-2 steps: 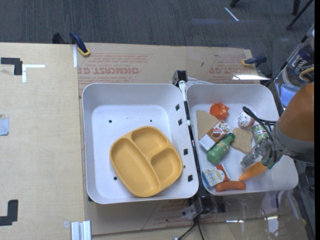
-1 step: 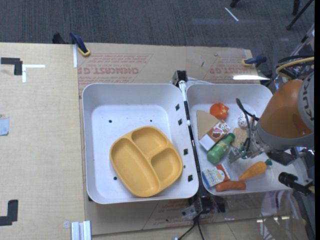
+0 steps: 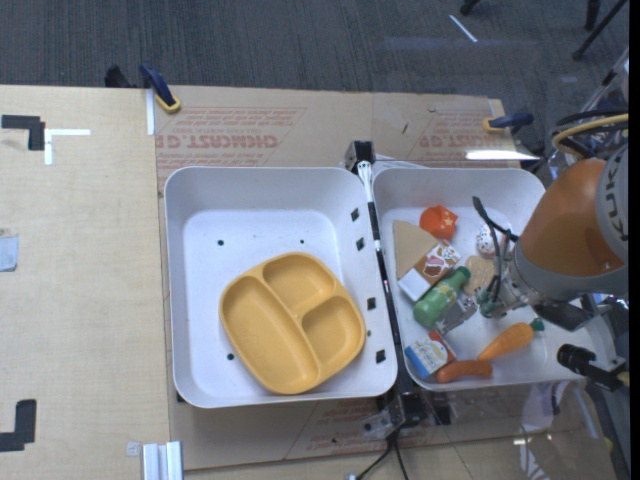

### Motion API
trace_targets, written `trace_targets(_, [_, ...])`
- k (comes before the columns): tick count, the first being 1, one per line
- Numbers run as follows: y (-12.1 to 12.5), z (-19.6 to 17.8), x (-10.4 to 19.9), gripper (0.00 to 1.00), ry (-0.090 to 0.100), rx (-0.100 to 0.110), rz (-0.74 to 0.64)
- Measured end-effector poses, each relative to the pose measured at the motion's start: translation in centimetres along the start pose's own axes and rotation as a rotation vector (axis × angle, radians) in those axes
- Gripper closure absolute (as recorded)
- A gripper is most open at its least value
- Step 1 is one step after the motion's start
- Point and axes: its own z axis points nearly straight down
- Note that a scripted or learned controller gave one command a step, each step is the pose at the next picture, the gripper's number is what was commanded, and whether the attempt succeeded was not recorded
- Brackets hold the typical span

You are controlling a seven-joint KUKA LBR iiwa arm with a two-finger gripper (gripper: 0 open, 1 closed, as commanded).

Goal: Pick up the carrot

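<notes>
We see the carrot (image 3: 507, 341), a smooth tapered orange cone, lying in the right bin (image 3: 520, 180) near its front wall, just above a reddish sausage shape (image 3: 464, 371). The gripper (image 3: 492, 300) hovers just left of it by a glossy green bottle (image 3: 440, 298). The left bin (image 3: 190, 268) holds a yellow divided plastic tray (image 3: 291, 320), bare floor around it.

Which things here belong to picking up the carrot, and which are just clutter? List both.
Job: carrot; gripper; right bin.

Clutter: yellow divided plate; left bin; green bottle; red tomato-like item; reddish sausage-like item.
</notes>
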Motion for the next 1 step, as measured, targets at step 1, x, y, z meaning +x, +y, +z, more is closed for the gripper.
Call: trace_targets(1, [-2.93,-0.06,-3.31,0.00,-0.001,-0.002,-0.448])
